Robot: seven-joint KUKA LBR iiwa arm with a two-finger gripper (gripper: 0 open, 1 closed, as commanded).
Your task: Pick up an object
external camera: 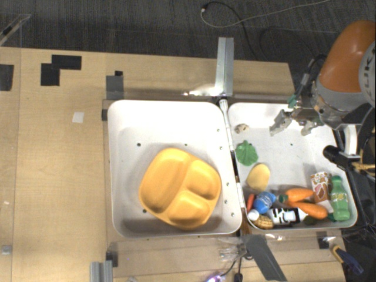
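Your hand (295, 120) hangs over the upper part of the right bin (282, 151), with nothing between its fingers; how far apart they stand I cannot tell. Below it in that bin the objects crowd the lower edge: a yellow lemon (258, 175), a green piece (246, 153) and two carrots (305, 201). Pick the lemon, since it sits apart. The left bin (126, 128) holds a yellow tray (179, 187).
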